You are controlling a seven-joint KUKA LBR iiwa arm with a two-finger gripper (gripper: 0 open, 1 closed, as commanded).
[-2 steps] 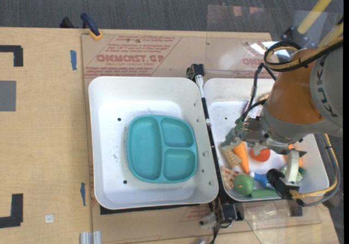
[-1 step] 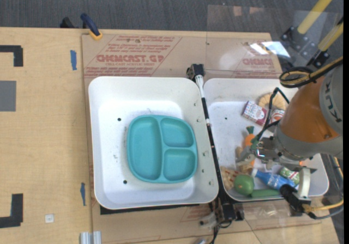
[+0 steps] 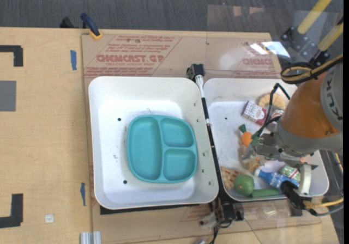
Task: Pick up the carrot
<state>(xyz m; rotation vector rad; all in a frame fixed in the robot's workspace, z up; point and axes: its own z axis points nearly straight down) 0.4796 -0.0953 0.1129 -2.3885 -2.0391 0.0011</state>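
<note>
arm: low over the right bin (image 3: 229,107) | gripper (image 3: 252,150): can't tell if holding anything | carrot (image 3: 247,138): right bin, just beside gripper; teal tray (image 3: 162,148): left bin (image 3: 109,128)

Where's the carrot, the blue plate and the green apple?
carrot (image 3: 247,138), camera view, on its orange body.
blue plate (image 3: 143,147), camera view, on its big left compartment.
green apple (image 3: 244,184), camera view, on its round top.

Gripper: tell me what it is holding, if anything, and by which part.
Cannot be told. The gripper is down in the right bin beside the carrot, among other items; no object is visibly held.
</note>
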